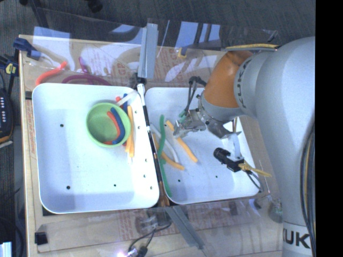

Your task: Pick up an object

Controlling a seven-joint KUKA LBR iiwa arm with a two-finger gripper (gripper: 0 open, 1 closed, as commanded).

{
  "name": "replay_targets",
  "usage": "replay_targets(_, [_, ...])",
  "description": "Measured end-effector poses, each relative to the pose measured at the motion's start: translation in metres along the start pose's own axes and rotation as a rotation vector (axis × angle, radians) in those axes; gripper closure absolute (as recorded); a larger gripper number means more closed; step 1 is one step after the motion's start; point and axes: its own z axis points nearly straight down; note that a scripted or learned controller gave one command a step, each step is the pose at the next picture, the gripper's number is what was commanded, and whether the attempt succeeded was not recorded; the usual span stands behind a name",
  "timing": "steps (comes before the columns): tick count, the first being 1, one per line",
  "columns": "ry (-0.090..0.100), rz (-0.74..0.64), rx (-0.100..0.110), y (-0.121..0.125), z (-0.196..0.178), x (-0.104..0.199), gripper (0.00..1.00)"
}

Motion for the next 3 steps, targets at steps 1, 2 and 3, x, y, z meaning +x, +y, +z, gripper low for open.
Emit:
replay_targets(1, [-0.001, -0.001, 0.000, 0.0001, -0.0002, -0.0001, 0.00])
replay_targets(2, [-0.001, -0.004, 0.000, 0.0005, -0.0101, 0.0002, 1.00])
replay_targets(3, [-0.002, -0.005, 0.001, 0.0006, -0.0101, 0.0002, 0.00])
